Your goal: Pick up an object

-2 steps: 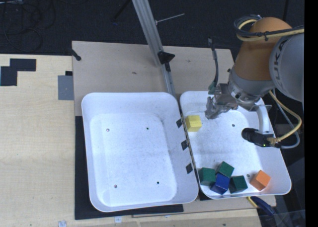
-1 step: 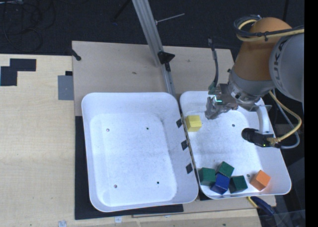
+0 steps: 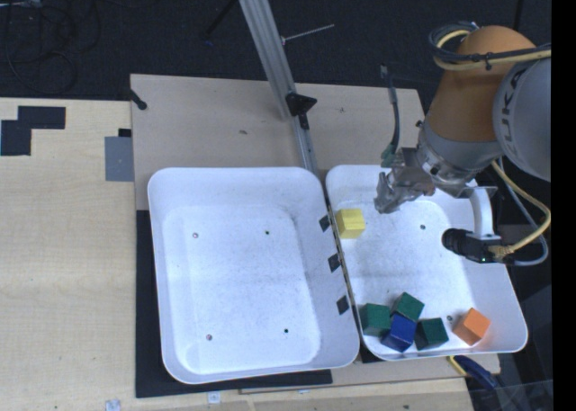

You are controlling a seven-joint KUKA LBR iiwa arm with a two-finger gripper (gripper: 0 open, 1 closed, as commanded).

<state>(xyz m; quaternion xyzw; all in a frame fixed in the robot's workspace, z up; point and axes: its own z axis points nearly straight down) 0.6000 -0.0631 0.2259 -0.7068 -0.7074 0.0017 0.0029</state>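
The tool [image 3: 389, 198] hangs just right of the yellow cube [image 3: 350, 222], likely lining up a grab; its grip state I cannot tell.

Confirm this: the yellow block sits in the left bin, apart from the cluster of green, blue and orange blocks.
Not quite. The camera view shows the yellow block in the right bin, by its left wall. It does sit apart from the cluster.

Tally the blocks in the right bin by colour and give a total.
Yellow block: 1
Green blocks: 3
Blue block: 1
Orange block: 1
Total: 6
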